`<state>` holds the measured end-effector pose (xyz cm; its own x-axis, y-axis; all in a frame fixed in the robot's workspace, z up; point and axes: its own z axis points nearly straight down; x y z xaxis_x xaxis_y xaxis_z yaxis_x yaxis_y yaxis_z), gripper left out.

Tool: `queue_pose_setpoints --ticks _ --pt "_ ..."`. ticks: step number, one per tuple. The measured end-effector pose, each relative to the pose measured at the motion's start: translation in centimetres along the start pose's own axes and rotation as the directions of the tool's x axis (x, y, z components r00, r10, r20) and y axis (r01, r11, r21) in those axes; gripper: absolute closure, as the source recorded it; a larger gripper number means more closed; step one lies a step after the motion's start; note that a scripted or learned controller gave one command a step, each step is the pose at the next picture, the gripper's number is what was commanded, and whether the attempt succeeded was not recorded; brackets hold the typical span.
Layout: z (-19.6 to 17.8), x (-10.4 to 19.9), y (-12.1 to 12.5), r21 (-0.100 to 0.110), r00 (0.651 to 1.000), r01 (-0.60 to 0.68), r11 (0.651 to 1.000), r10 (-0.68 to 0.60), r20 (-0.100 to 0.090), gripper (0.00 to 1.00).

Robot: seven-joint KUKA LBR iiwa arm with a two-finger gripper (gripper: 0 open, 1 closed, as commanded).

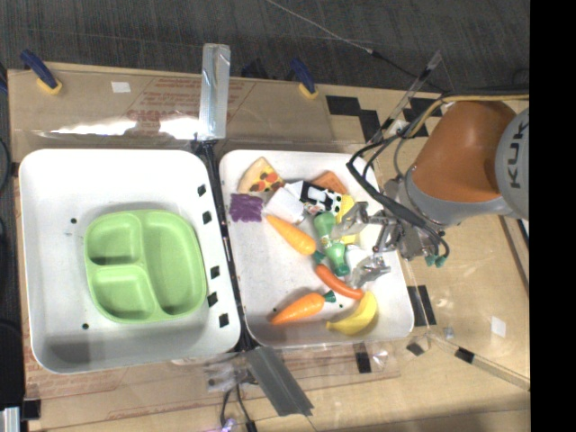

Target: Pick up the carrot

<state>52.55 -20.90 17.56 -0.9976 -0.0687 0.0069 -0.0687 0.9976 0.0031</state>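
Risk of a wrong pick — three carrot-like orange pieces lie in the right bin (243, 324), right of frame centre: one carrot (289, 234) slanting mid-bin, a second carrot (300, 308) near the lower edge just beside the banana (356, 317), and a slimmer third carrot (338, 284) between them, its upper end touching a green vegetable (335, 255). Hard to say which is meant; likely the nearest, the slim one.

Gripper (373, 264) hovering over the bin's right side, just beside that slim carrot and the green piece. Fingers too tangled with metal and cable to read — cannot tell whether wide or narrow, and nothing seen between them.

Crowding as the main hazard: a descent here could close on the green piece or nudge the banana instead. Rounded, tapered shapes probably slip out of a shallow pinch.

Count: two white bins; one green divided tray (144, 265) in the left bin (54, 174); three carrots; one banana; one pizza slice (261, 177); one purple piece (246, 207); at least one green vegetable; one black-and-white toy (317, 194), unclear what.
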Motion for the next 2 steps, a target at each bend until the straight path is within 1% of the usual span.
queue_pose_setpoints --ticks 1,2 --pt "8.5 -1.2 5.6 0.001 0.999 0.054 0.999 -0.054 0.007 0.0" --pt "7.4 -1.3 5.7 0.004 0.998 0.063 0.998 -0.063 0.009 1.0"
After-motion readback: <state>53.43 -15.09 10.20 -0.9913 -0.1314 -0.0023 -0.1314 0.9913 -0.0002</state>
